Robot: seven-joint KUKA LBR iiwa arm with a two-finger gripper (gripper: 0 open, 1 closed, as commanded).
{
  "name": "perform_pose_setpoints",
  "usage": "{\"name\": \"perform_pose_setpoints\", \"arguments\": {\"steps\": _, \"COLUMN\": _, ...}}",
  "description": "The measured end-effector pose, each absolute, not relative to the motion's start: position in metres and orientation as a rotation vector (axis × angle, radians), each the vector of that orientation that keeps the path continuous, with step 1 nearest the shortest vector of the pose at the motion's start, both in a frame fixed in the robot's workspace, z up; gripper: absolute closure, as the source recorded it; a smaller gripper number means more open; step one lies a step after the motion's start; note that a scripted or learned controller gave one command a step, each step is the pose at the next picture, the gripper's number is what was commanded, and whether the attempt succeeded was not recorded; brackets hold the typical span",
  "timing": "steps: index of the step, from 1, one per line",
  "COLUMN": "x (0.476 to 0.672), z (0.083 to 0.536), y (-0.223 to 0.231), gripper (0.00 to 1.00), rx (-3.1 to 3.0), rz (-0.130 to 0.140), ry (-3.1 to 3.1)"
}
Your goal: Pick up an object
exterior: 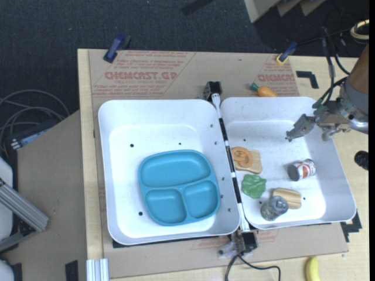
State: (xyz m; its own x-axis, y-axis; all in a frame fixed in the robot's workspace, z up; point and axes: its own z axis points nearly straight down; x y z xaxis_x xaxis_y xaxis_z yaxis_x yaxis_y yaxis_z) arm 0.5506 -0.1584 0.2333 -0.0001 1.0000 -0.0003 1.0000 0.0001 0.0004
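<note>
We see the tool (307,127), state unreadable, at the right bin's (258,109) far right, with the small can (302,170) nearest, just nearward, axis left-right.

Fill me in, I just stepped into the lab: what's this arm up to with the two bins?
The arm's claw hovers over the far part of the right bin, holding nothing. Below it lie a toast slice, a small can, a green piece, a tan block and a grey object, all untouched. The left bin holds a blue divided tray.
</note>
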Motion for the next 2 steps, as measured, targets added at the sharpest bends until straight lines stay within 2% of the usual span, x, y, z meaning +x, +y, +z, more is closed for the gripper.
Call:
{"name": "perform_pose_setpoints", "arguments": {"steps": 1, "x": 0.541, "z": 0.163, "y": -0.202, "gripper": 0.00, "rx": 2.224, "rz": -0.002, "ry": 2.221}}
{"name": "perform_pose_setpoints", "arguments": {"steps": 2, "x": 0.531, "z": 0.095, "y": -0.194, "gripper": 0.00, "rx": 2.221, "rz": 0.001, "ry": 2.219}}
